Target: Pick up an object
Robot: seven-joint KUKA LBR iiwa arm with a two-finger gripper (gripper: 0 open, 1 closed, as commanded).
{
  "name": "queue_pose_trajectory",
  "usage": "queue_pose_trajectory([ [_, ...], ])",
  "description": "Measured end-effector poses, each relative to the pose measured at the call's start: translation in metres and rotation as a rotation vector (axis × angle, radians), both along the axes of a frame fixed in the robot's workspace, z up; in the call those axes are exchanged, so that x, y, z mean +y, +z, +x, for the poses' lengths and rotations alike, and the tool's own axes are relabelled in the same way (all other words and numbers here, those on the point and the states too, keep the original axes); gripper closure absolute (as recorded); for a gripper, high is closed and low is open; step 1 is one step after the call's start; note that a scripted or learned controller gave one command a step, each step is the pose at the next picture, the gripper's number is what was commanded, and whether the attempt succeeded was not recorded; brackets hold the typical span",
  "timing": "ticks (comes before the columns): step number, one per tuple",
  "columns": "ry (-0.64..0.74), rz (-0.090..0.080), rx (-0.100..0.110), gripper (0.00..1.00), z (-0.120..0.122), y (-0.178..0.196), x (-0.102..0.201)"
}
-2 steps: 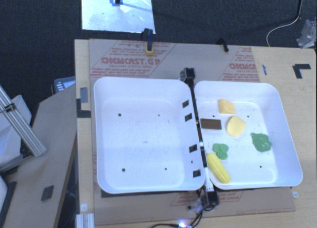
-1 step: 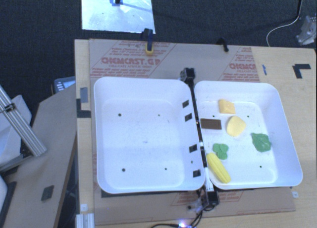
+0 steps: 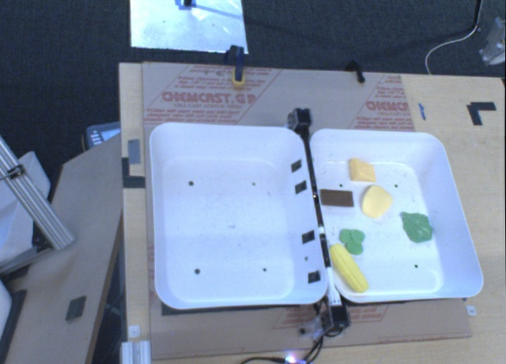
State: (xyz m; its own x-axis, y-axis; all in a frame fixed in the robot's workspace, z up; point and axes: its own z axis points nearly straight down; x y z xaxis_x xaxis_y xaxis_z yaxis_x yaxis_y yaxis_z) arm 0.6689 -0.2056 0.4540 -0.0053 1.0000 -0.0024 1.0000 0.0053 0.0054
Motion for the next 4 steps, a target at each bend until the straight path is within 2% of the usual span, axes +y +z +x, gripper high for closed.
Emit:
queue_pose_trajectory([
  [4, 0.001, 0.0, 0.001, 1.0, 0.0, 0.056, 0.0],
])
